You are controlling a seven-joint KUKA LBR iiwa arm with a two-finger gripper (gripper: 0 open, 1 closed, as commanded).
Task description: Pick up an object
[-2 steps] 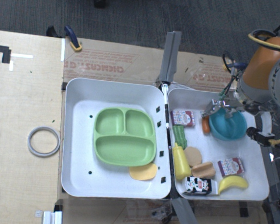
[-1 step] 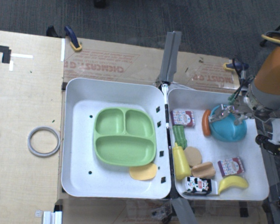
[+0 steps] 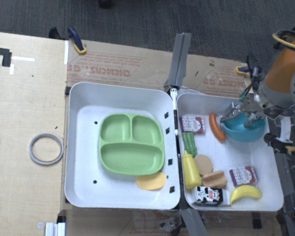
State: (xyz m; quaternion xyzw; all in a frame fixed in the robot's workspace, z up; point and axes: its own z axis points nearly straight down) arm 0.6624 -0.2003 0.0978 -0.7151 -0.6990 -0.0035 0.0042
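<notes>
Here the metallic end effector (image 3: 236, 112) sits at the glossy round blue bowl (image 3: 245, 129); its finger state cannot be told.

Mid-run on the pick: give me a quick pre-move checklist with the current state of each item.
1. Gripper over the right bin: ok.
2. Target chosen: cannot tell; it sits at the blue bowl rim, near the orange sausage.
3. Object held between fingers: cannot tell.
4. Banana lying apart from its neighbours: ok.
5. Green plate flat in the left bin: ok.
</notes>
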